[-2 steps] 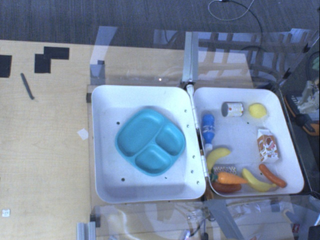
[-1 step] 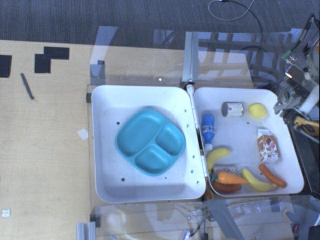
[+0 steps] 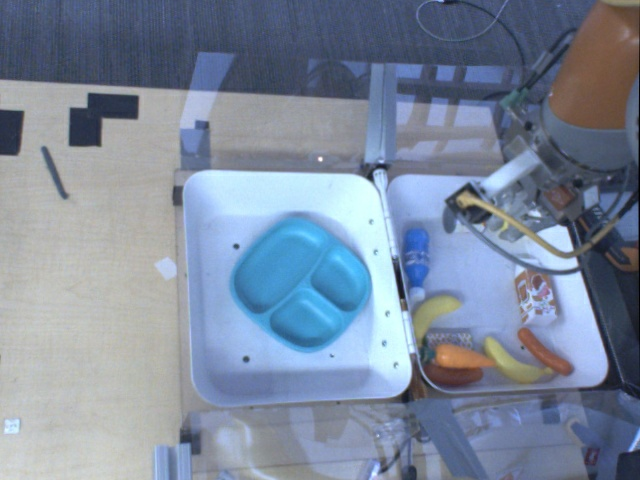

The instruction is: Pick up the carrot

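Note:
The carrot [image 3: 464,356] is orange with a small green top. It lies near the front edge of the right bin [image 3: 470,268], pointing right, between two yellow bananas. My gripper [image 3: 517,208] hangs over the back part of the right bin, well behind the carrot and a little to its right. It is apart from the carrot and from everything else in the bin.
Around the carrot lie a banana [image 3: 437,311], a second banana [image 3: 515,361], a dark red piece [image 3: 455,375] and an orange-red sausage [image 3: 545,351]. A blue bottle [image 3: 415,256] lies by the bin's left wall and a printed packet [image 3: 535,296] at the right. The left bin [image 3: 210,348] holds a blue divided plate [image 3: 301,282].

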`<state>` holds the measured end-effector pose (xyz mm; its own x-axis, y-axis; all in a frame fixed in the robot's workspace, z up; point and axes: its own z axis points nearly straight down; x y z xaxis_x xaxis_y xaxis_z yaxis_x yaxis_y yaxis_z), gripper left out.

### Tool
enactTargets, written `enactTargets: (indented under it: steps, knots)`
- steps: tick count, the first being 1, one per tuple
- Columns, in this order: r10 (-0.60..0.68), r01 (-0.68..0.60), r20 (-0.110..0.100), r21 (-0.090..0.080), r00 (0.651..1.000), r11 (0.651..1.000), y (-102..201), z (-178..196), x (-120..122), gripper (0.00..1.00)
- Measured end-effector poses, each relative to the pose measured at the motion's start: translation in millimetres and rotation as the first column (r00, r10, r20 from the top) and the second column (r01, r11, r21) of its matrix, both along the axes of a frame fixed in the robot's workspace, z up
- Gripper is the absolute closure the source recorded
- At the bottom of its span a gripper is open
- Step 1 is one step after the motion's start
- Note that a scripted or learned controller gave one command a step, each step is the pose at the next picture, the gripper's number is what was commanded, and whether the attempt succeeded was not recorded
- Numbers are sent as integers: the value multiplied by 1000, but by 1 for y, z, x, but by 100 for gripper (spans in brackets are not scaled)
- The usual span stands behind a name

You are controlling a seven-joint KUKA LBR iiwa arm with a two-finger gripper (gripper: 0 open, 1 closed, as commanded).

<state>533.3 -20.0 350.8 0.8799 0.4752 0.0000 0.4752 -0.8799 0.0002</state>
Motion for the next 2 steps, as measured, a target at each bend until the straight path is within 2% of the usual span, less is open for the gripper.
enactTargets:
  steps: [1, 2]
  knots:
    - [-288, 288, 2, 3, 958, 958, 56, -47, 12, 100]
    - [-288, 288, 3, 2, 958, 958, 71, -11, 46, 100]
